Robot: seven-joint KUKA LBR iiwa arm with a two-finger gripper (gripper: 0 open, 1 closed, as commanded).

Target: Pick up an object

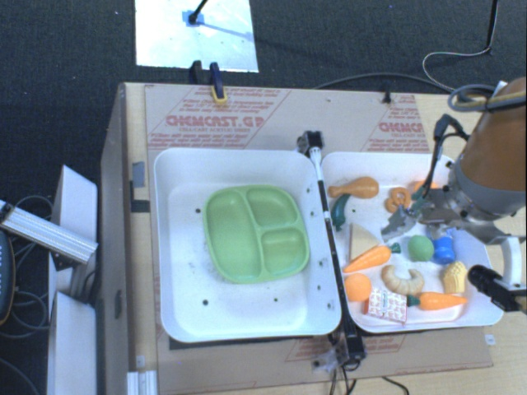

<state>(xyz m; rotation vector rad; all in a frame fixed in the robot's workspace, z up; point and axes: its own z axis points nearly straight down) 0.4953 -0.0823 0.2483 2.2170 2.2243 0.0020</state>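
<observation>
The gripper point(401, 223) hangs low in the right bin point(372, 163), toward its middle; whether it grips anything, I cannot tell; the nearest of the toys, a green ball point(420, 248), lies just beside it toward the bin's near edge.

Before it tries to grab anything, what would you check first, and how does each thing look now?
1. End effector over the right bin: ok.
2. Holding a toy already: cannot tell.
3. Toys within reach, such as the green ball and blue piece: ok.
4. Room around them: not ok, toys crowd together.
5. Green plate in the left bin, out of the way: ok.
</observation>
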